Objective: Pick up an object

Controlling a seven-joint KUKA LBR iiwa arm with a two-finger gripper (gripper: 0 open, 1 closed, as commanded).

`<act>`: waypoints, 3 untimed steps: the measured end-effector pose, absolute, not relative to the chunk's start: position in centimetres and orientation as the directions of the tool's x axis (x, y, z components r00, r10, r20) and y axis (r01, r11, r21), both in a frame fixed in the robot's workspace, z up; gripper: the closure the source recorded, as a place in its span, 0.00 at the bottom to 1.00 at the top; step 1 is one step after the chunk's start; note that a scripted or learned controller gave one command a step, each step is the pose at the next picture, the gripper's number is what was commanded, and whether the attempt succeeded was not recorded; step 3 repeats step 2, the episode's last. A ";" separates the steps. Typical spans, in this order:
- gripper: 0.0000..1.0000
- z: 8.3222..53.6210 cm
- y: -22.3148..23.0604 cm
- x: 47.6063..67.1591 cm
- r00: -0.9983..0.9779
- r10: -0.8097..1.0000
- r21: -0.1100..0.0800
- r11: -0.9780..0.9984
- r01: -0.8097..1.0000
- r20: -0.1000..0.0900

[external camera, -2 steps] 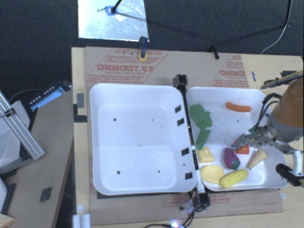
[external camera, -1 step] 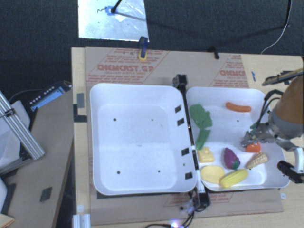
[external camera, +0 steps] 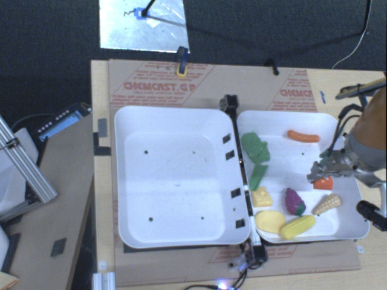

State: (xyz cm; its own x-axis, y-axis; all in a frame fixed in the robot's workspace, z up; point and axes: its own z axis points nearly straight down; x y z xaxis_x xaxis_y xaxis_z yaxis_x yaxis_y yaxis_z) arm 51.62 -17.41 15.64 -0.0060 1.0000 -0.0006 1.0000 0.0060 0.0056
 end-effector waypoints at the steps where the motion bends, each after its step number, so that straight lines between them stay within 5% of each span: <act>1: 1.00 18.7 -14.7 48.9 -0.006 1.000 0.002 0.006 1.000 0.001; 3: 1.00 20.8 -15.6 48.8 -0.002 1.000 0.004 0.002 1.000 -0.002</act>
